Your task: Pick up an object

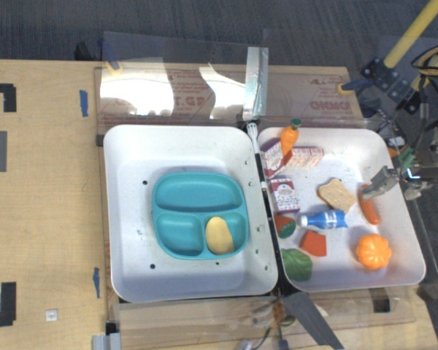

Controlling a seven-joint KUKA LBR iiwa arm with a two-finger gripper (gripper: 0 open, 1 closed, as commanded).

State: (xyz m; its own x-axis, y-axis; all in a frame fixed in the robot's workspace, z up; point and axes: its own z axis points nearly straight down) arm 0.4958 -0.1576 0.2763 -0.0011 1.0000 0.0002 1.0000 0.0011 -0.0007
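Far left of the gripper: left shallow white bin (124, 195) holding a teal divided plastic tray (193, 195); a yellow potato-shaped toy (219, 235) sits in a lower compartment, likely already sorted. Right white bin (350, 138): carrot toy (288, 138), small red carton (284, 193), blue-and-white bottle (323, 220), bread slice (337, 193), orange pumpkin toy (373, 251) below-left of gripper. Gripper (383, 183) over the right rim, beside an orange-red piece (370, 211); hand state cannot be made out. Green toy (298, 265) partly cut by divider.
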